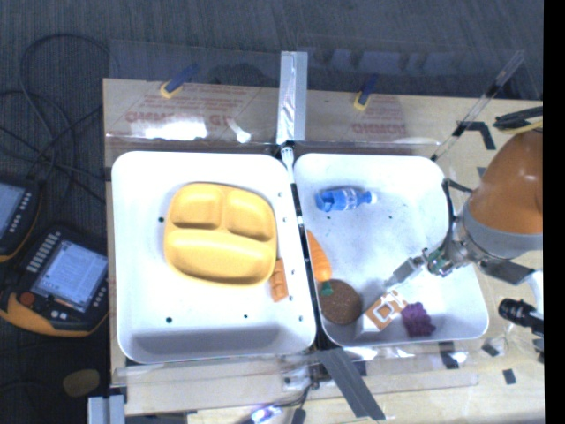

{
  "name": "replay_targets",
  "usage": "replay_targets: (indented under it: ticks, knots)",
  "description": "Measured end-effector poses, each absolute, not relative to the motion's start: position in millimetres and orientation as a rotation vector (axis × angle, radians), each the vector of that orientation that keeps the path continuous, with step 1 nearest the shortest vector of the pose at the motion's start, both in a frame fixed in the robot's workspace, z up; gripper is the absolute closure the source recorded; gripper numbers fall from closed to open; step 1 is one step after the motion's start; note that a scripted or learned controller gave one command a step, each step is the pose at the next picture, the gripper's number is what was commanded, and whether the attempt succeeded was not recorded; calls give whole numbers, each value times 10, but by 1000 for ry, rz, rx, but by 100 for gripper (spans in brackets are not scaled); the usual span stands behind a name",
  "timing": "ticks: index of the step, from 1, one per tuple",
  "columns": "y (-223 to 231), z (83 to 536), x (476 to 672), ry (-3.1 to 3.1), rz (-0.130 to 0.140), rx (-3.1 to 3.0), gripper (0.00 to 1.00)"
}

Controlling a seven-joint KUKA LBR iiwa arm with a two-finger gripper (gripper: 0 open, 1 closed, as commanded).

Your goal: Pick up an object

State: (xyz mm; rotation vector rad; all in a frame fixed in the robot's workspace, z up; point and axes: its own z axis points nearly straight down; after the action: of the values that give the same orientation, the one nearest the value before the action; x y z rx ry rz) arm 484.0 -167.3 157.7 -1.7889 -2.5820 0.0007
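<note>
The right bin (459, 316) holds a blue plastic bottle (344, 199) lying near its back. A carrot (319, 256) rests along the left wall. At the front sit a brown round object (340, 300), a small orange-and-white block (386, 311) and a purple bunch of grapes (418, 321). My gripper (399, 276) reaches in from the right and hangs low over the bin's middle-front. Its tip is just above and behind the small block. Nothing is seen held in it.
The left bin (132, 325) carries a large yellow divided tray (221, 232), with a small orange piece (279, 282) against its right wall. The arm's orange band (521, 184) looms over the right bin's right edge. Cables and a pendant (62, 276) lie left of the bench.
</note>
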Motion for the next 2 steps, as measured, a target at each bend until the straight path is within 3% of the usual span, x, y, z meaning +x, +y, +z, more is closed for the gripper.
replay_targets:
  ticks: [1,2]
  knots:
    - [-1225,911,4875,-2295,-10,-2161,0]
    - [-1738,1015,4965,-2145,4,-2294,0]
